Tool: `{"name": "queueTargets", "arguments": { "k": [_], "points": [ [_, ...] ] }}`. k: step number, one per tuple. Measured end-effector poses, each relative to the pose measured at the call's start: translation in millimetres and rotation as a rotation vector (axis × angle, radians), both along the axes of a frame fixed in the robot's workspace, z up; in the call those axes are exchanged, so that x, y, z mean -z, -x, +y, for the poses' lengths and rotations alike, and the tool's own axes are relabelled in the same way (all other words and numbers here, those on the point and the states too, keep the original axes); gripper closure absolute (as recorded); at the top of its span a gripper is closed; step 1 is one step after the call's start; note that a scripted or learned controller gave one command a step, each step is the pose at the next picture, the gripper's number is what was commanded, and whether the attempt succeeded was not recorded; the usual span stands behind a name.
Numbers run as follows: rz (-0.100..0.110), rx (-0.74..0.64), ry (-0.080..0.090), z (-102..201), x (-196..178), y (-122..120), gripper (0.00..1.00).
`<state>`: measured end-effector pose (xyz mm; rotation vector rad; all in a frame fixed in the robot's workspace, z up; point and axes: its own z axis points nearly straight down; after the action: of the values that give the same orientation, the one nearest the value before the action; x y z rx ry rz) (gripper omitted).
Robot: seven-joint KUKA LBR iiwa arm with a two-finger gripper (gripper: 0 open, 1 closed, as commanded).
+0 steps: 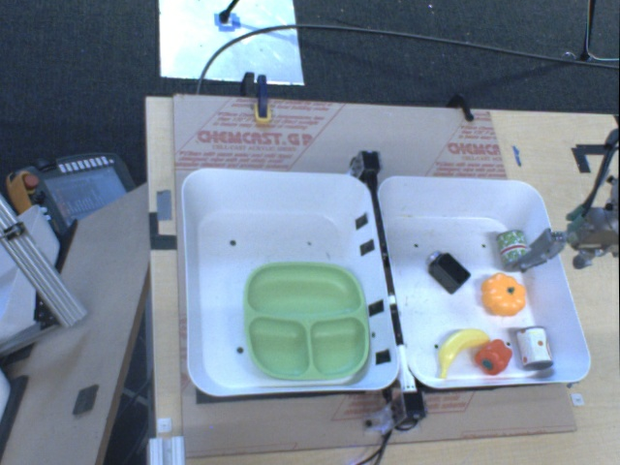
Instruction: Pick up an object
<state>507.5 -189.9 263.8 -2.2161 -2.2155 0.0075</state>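
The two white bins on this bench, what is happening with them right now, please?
A robot arm reaches in from the right, and its gripper hangs over the right bin, beside a small green can. Nothing is visibly held yet. That bin also holds a black block, an orange pumpkin, a banana, a red pepper and a white can. The left bin holds a green divided plate.

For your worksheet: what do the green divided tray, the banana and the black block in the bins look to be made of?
Green divided tray: probably moulded plastic, matte, one even colour with rounded compartments.
Banana: likely a plastic toy, smooth, uniformly yellow.
Black block: unclear; dull dark surface, perhaps plastic or foam.
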Motion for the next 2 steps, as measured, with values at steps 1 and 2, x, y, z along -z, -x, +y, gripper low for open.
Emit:
{"name": "queueTargets", "arguments": {
  "k": [1, 2],
  "points": [
    [-0.011, -0.004, 0.003, 0.5, -5.4, -2.3, 0.0],
    [-0.006, -0.002, 0.001, 5.3, 56.0, 0.6, 0.0]
  ]
}}
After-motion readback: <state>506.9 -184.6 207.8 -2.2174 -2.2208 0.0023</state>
